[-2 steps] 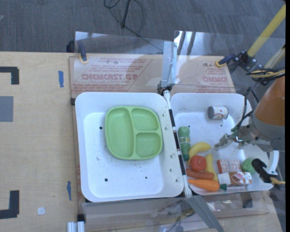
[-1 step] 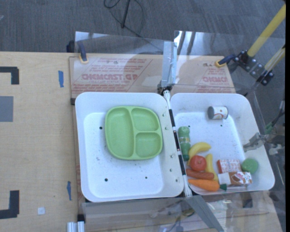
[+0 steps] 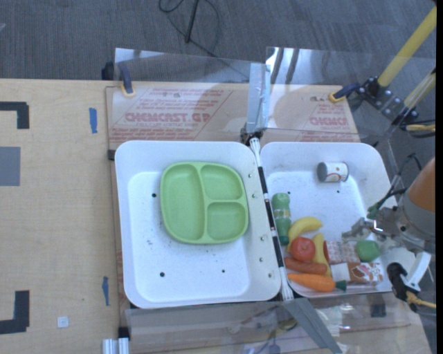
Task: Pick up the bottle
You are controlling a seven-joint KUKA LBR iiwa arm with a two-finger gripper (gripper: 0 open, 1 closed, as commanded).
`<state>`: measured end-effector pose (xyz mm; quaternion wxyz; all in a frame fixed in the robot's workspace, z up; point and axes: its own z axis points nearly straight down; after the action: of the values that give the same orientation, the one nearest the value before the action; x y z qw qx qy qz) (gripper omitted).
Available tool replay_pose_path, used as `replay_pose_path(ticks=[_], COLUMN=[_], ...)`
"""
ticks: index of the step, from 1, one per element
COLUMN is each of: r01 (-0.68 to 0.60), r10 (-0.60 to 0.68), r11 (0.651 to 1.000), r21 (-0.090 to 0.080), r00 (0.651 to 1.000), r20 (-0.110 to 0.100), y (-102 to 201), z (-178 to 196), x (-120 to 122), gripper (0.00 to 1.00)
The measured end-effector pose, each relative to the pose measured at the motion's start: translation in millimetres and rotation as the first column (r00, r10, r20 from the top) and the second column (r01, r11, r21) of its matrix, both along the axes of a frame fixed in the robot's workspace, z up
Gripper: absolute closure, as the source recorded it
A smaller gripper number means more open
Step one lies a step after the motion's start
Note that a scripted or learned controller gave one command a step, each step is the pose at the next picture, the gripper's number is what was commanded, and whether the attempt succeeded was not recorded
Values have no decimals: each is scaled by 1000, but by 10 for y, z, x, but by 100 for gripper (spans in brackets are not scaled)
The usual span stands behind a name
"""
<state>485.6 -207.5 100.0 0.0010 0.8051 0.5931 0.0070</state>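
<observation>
Two white bins sit on a wooden bench. Green bottle (image 3: 281, 216) lies against right bin's left wall; gripper (image 3: 365, 228) state unclear; approach along its length, avoiding the banana (image 3: 304, 226).

We are looking at a robotics lab: a plywood bench (image 3: 48, 207) marked with black and blue tape, two white bins (image 3: 201, 276) behind clear acrylic shields (image 3: 187, 66), loose cables (image 3: 183, 17) on grey carpet, and toy food (image 3: 311, 259).
</observation>
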Motion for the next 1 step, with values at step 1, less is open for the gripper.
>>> replay_pose_path(ticks=[1], r01=[3], r10=[-3], r11=[1000], r21=[-8], r00=[1000], r20=[3], y=[-26], z=[99], x=[1], gripper=[100])
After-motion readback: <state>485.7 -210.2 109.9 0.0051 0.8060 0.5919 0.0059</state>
